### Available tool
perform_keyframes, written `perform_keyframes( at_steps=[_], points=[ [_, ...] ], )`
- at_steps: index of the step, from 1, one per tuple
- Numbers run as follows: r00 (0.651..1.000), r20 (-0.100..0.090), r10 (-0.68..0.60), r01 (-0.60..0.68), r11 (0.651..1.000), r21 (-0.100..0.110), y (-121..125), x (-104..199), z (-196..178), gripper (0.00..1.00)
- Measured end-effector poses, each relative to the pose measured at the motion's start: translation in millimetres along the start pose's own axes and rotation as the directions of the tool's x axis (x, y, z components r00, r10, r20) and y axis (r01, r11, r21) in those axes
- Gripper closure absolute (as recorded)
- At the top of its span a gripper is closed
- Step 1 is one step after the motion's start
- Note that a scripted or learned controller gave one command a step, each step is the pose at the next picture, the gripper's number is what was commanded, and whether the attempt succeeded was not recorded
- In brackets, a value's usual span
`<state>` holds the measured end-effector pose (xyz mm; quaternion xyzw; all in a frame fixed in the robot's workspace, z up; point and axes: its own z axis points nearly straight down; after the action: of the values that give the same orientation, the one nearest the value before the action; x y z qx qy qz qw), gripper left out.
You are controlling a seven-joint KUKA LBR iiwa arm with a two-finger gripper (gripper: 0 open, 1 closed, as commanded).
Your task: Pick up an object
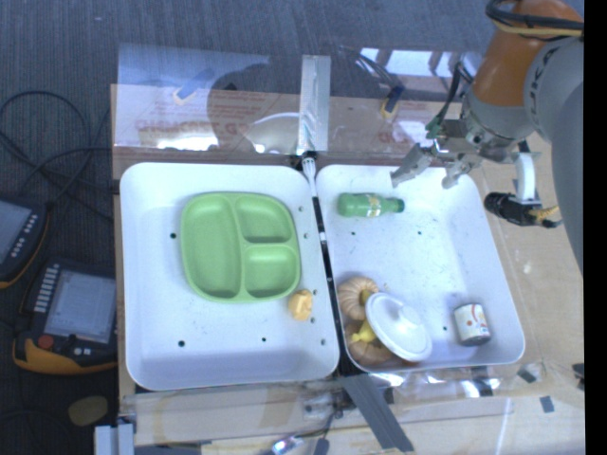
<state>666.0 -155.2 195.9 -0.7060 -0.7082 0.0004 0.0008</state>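
left bin (142,254): shallow white tray, holds two things.
green plate (241,246): three compartments, lies flat near the middle of the left bin, nothing in the compartments.
yellow piece (301,304): small, just beside the plate's lower right corner, close to the divider between the bins.
right bin (493,273): shallow white tray, four things inside.
green bottle (370,205): lying on its side near the bin's top edge, left of centre — cap end pointing right.
brown ring (357,297): doughnut-like shape at the lower left of the right bin, partly under the white lid.
white lid (398,327): round, knobbed, tilted over the brown ring; something yellow peeks out beneath it, can't tell what.
small can (471,322): upright-ish at the lower right of the bin, well apart from the bottle, red and white label.
gripper (432,171): over the top edge of the right bin, up and to the right of the bottle — fingers spread apart, nothing between them, not touching the bottle.
arm (517,55): grey with orange band, comes in from the upper right.
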Motion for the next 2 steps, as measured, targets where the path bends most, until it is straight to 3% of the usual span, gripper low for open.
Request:
perform_keyframes(
  at_steps=[1,2],
  points=[
    [0.998,0.003,-0.063,0.063,0.998,0.000,-17,50,103,0.00],
    [0.988,-0.001,-0.154,0.154,0.988,0.021,-1,42,109,0.00]
  ],
)
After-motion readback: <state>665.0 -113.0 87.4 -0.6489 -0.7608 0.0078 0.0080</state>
